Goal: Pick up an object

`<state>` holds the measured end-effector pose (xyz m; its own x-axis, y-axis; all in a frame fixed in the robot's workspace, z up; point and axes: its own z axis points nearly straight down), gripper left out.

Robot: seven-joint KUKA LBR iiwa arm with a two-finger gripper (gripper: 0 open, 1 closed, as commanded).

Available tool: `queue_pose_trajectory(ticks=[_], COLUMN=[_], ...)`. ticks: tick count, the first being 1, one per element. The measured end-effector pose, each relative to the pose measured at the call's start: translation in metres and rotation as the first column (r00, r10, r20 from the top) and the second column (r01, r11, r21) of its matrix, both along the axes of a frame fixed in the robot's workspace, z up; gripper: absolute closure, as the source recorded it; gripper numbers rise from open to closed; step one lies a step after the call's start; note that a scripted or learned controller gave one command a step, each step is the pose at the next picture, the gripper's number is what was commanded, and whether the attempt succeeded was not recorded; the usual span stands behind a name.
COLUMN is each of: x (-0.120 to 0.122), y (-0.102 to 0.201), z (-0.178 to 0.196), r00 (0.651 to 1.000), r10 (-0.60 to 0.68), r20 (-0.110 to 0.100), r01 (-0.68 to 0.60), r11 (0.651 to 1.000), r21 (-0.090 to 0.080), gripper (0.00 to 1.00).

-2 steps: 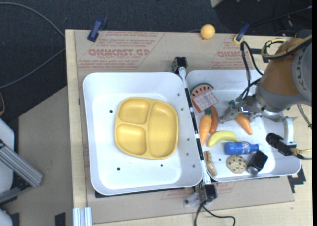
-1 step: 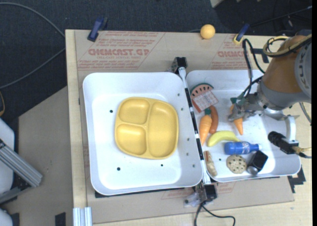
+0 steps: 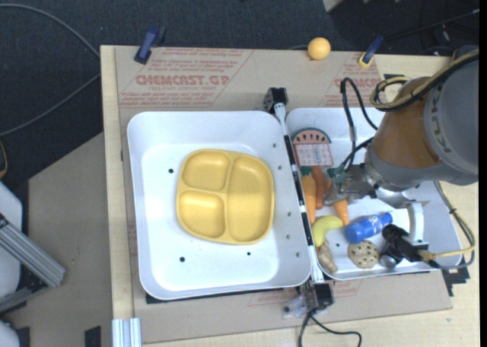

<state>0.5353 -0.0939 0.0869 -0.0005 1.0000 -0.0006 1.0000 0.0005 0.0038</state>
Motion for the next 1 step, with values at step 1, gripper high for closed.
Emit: queue_pose_trajectory(ticks=[1], x=[-0.0175], y=[0.0779], z=[0.1053], r00=[1.0], r10=[0.001], r20=[-0.003], r01=[-0.001], r11=[1.0], r21=[0.002], gripper=[1.0])
